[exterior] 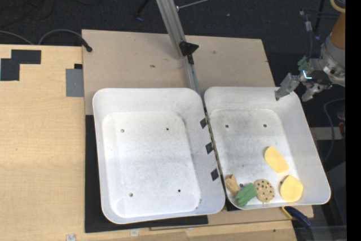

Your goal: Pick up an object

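Two white bins (149,101) sat side by side on the bench. Every object, including two yellow pieces (276,159), lay in the right bin's near corner. Its jaws apart and empty, the gripper (298,86) hovered over the far rim; approach looked barely begun, calling for descent toward them.

Tan bench (231,59), two white bins (113,104) side by side

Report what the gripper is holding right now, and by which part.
Nothing is held. The gripper hangs over the far right corner of the right bin, with nothing between its fingers. The objects lie at that bin's near end, well away from it.
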